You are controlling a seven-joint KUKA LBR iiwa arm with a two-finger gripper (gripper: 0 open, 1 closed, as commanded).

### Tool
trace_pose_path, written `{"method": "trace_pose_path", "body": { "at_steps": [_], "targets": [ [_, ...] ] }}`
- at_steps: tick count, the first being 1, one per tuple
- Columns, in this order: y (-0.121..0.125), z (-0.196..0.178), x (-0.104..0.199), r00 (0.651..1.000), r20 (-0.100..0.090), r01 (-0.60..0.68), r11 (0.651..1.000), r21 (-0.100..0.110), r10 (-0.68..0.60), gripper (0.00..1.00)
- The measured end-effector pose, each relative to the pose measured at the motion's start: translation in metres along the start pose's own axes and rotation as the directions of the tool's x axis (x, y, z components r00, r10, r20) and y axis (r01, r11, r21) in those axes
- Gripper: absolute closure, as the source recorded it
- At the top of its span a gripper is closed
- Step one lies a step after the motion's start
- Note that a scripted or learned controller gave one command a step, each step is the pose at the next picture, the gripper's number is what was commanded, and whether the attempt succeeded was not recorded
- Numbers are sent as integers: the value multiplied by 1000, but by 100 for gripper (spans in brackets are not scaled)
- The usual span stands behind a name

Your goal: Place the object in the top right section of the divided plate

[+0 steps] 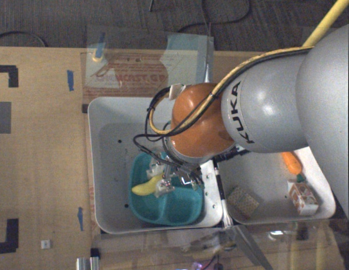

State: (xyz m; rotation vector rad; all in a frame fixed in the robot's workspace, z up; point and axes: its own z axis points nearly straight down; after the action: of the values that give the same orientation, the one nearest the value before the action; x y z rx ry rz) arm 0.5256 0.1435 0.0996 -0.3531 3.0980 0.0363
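One claw [170, 180] hangs low over the teal divided plate [183, 210] in the left bin [107, 151], its metal parts tangled with cables under the orange band [200, 122] of the grey KUKA arm [287, 94]; whether it is spread or closed cannot be told, since the wrist hides most of it. Just beside the claw, on its left, lies a yellow banana [145, 188], resting in the plate's left part and touching or nearly touching the claw's tip; whether it is pinched there is unclear. The banana's long axis runs roughly left to right across the view with a slight tilt, its right end higher and tucked under the claw, its left end lower and pointing toward the plate's left rim. The plate sits in the bin's lower right corner, close to the wall shared with the right bin [326, 207], and its raised dividers show in the lower half, marking off two compartments along the near edge. Much of the plate's upper portion is covered by the arm. In the right bin, well apart from the plate, an orange carrot-like object [292, 162] lies near the arm's shadowed edge, a small white and brown box [303, 198] sits just below it, and a tan woven square [243, 202] lies toward that bin's left side. Both bins rest on a light wooden bench [39, 167] marked with strips of blue tape [70, 80] and black corner markings [9, 75].
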Motion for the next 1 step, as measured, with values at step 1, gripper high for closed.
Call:
{"method": "trace_pose_path", "body": {
  "at_steps": [1],
  "targets": [
    [-64,-88,52,979,-24,204,979,14,-204,100]
  ]
}}
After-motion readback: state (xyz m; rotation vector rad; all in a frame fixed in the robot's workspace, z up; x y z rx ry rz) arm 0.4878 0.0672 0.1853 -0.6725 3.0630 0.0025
